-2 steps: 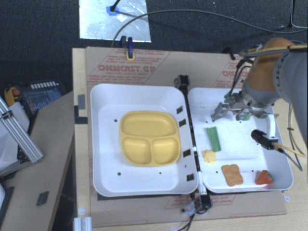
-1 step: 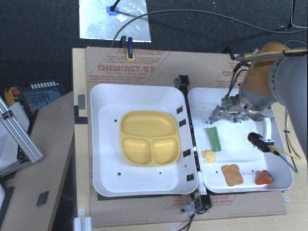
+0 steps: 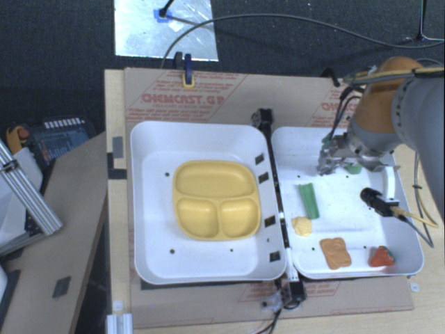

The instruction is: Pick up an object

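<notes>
The claw hangs low over the far end of the right bin. I cannot tell what it has. A green stick lies just beside it. This looks like the reaching step. Next it must drop onto one toy and squeeze.

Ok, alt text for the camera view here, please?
A grey arm's gripper hangs low over the right bin, which holds a green stick, yellow piece, orange piece and red piece. The left bin holds a yellow divided plate.
</notes>
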Robot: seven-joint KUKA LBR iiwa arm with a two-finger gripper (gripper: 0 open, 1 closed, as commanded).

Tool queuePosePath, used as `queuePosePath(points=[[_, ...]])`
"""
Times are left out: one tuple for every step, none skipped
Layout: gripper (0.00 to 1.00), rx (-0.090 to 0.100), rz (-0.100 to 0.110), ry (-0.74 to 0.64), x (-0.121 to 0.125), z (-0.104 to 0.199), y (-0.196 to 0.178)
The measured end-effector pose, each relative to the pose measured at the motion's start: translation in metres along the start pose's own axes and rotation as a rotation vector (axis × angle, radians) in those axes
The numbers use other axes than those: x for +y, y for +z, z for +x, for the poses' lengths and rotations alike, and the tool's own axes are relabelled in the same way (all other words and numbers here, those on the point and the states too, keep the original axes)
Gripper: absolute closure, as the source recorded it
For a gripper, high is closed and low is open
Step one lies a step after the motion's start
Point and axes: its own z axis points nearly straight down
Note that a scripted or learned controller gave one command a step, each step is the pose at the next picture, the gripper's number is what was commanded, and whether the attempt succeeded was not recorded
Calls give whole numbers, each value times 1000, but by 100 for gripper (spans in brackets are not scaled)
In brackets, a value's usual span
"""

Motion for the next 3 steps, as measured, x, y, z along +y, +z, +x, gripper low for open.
queuePosePath(points=[[100, -1, -3, -4, 13, -1, -57], [100, 0, -2, -4, 15, -1, -112], [100, 3, 2, -9, 7, 60, -122]])
